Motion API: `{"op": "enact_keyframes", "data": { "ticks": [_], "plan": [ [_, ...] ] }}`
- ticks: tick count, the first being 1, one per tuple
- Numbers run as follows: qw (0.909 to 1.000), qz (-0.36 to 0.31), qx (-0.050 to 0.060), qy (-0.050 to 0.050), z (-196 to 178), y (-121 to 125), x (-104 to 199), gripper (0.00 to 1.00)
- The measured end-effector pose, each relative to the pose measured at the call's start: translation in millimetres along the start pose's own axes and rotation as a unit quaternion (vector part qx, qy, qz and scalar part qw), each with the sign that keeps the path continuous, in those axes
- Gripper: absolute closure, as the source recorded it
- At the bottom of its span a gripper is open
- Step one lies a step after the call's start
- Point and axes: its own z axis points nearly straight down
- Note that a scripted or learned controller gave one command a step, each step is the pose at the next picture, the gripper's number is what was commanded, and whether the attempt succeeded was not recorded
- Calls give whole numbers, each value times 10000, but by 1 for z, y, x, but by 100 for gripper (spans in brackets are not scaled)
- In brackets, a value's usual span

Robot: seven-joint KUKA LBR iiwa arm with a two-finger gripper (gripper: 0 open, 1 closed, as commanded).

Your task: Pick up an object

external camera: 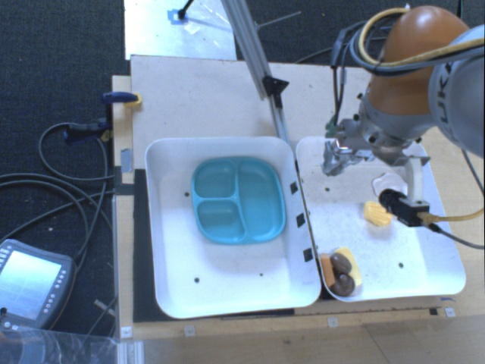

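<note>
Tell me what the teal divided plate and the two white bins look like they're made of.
The teal divided plate looks like molded plastic: uniform color, soft rounded compartment ridges, a dull satin sheen. The left bin and right bin look like thin formed plastic too, smooth and white with rounded corners and soft glare, though coated metal can't be ruled out from this view.

The 2 white bins [227, 294] look like smooth, slightly glossy plastic. The turquoise tray [238, 200] looks like matt plastic. The bench [197, 97] is pale, rough board. The gripper [339, 156] looks like bare shiny metal, the orange band [417, 36] glossy.
</note>
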Motion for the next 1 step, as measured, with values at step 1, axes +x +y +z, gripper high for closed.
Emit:
{"op": "enact_keyframes", "data": {
  "ticks": [1],
  "plan": [
    [10000, 6, 4, -4, 13, 22, 48, 100]
  ]
}}
